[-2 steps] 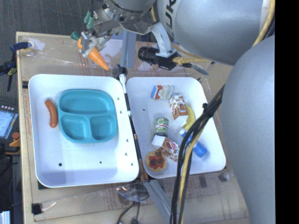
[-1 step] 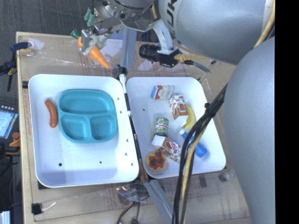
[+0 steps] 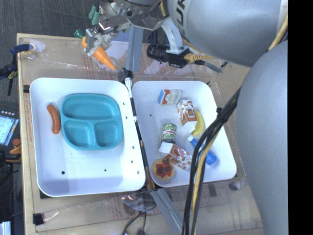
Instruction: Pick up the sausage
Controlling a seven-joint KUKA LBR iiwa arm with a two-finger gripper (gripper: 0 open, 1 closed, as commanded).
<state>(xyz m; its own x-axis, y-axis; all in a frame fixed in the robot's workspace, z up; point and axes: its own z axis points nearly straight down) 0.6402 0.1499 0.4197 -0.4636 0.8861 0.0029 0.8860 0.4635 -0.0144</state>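
Starting at the left: your sausage (image 3: 54,119) is lying flat in the left bin (image 3: 39,170), squeezed between its wall and the blue divided tray (image 3: 92,120), so you've probably got little finger room there. Up behind the bins, the gripper (image 3: 98,39) is clenched on a toy carrot (image 3: 103,58), above the counter (image 3: 58,53). The right bin (image 3: 222,141) just holds clutter like the banana (image 3: 198,124).

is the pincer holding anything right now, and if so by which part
Yes: the pincer holds a carrot by its upper end, above the bench behind the left bin. The sausage lies untouched in that bin.
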